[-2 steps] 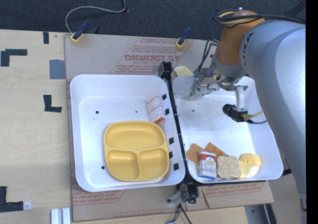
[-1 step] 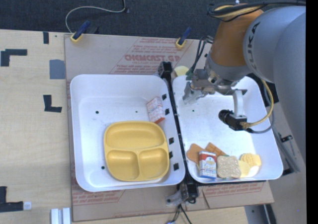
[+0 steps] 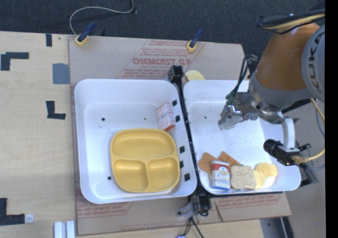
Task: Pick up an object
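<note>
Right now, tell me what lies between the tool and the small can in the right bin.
In the camera view, bare white bin floor separates the tool from the can; orange crackers lie just before the can.

**One fixed camera looking down on both bins**

A single camera is sitting above the bench [image 3: 31,142] and looking down at a slight slant, far enough off to be taking in both white bins whole. The left bin [image 3: 87,126] is lying near the frame's centre and the right bin [image 3: 211,92] beside it, toward the right edge. Dark floor is showing beyond the bench's far edge at the top. The arm [image 3: 288,63] is reaching in from the right, looming large because it is nearer the lens.
</note>
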Controlling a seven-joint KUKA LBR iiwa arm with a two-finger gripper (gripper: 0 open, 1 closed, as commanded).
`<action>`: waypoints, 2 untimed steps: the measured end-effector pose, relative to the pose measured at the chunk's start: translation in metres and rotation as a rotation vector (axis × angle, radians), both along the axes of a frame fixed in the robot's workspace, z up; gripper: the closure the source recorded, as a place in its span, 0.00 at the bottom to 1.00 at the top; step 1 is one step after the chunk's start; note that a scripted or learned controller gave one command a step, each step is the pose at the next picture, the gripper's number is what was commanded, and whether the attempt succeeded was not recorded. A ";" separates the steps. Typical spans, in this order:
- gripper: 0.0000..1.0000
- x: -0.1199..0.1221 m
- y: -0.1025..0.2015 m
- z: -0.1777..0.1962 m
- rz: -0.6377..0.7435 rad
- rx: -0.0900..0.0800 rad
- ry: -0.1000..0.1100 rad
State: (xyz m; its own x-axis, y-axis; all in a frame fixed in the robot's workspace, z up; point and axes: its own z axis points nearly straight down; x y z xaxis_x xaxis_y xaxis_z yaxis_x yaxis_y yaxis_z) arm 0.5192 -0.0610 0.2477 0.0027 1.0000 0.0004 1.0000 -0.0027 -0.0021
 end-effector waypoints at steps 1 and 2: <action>0.00 0.003 0.002 -0.004 0.004 0.000 0.001; 0.00 0.049 -0.068 0.057 -0.001 -0.006 -0.010</action>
State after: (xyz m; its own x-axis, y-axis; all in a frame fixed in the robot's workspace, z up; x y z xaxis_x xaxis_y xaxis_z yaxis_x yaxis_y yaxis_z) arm 0.5677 -0.1286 0.3049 0.0032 1.0000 -0.0054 1.0000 -0.0032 0.0084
